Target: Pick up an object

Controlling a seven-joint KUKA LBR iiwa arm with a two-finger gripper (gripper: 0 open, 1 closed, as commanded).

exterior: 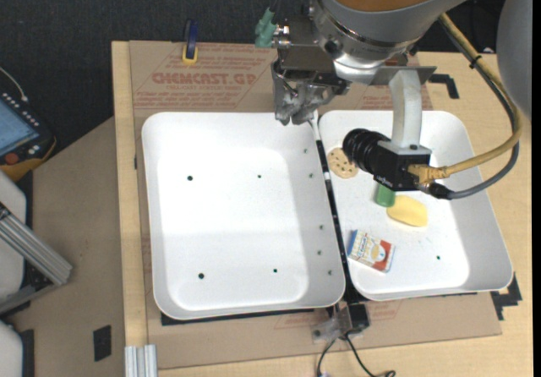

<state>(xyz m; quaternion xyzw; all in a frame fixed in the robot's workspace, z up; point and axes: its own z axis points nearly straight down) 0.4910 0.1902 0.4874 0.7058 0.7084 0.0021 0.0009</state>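
My gripper (295, 112) hangs over the back edge of the bins, just above the divider where the two meet. The right bin (473, 198) holds a round tan cracker (341, 162) near its left wall, a small green piece (385, 194), a yellow lemon-shaped object (408, 212) and a small blue, white and red packet (372, 250). All of these lie in front of and to the right of the gripper, apart from it. A black wrist-mounted cylinder (377, 157) partly hides the green piece.
The left bin (169, 223) sits beside the right one, with a black divider strip (326, 198) between them. A yellow cable (482, 155) loops over the right bin. Brown cardboard (211, 71) lies under both bins, with a yellow and blue clip (190, 44) at its back.
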